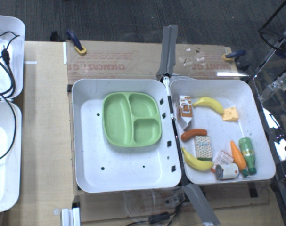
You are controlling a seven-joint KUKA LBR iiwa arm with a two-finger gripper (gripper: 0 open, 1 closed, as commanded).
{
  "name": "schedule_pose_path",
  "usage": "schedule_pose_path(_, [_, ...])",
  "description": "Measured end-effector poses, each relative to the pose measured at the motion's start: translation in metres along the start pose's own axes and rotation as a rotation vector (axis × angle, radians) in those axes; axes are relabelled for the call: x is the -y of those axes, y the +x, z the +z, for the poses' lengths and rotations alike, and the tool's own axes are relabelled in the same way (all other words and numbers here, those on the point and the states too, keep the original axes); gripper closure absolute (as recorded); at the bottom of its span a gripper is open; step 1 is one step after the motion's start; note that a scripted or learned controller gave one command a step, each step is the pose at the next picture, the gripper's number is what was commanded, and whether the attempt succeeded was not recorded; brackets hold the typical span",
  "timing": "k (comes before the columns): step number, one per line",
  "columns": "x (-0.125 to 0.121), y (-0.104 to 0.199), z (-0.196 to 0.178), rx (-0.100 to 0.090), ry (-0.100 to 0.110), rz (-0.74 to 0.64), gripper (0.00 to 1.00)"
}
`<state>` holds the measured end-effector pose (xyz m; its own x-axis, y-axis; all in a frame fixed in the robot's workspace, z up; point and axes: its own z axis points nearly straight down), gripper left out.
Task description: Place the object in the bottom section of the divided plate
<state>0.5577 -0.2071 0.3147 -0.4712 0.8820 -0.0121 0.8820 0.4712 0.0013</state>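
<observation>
Plate (132, 119) (green, three sections) sits mid-left bin (86, 164); bananas (209, 104), sausage (193, 134), carrot (237, 155) and bottle (247, 152) fill right bin (260, 121).

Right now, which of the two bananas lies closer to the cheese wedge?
The upper banana: it lies just left of the cheese wedge; the lower banana lies beyond the sausage.
</observation>
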Motion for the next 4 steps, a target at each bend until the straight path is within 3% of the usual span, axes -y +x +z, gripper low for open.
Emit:
schedule_pose_path(1, [-0.001, -0.001, -0.008, 0.002, 0.000, -0.001, 1.00])
schedule_pose_path(2, [-0.025, -0.029, 0.060, -0.011, 0.003, 0.016, 1.00])
schedule_pose_path(4, [-0.027, -0.031, 0.041, -0.005, 0.001, 0.011, 1.00])
